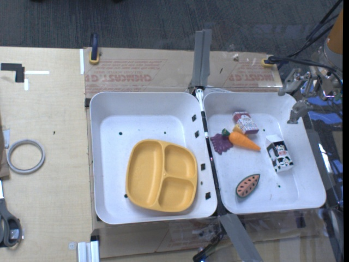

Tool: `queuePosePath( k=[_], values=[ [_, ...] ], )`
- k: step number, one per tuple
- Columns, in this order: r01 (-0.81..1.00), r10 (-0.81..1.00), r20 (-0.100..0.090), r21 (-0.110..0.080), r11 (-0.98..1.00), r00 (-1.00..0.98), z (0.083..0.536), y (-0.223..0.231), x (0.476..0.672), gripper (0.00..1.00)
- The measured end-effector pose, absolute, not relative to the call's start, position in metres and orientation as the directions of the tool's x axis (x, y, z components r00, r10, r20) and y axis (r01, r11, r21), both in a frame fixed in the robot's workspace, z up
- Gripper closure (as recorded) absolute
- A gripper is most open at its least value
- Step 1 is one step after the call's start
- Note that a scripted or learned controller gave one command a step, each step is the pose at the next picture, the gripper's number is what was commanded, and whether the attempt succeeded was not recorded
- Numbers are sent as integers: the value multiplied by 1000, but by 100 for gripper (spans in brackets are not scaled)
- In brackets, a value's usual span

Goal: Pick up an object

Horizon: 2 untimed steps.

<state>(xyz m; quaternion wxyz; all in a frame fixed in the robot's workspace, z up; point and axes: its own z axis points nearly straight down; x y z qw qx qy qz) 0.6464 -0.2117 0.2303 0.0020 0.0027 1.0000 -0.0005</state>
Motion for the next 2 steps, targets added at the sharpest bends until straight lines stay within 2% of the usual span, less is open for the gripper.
queuePosePath(
  k=[1, 2],
  values=[
    [68, 68, -10, -2, 998, -998, 96, -164, 648, 0],
    [569, 569, -2, 0, 822, -822, 92, -108, 622, 0]
  ],
)
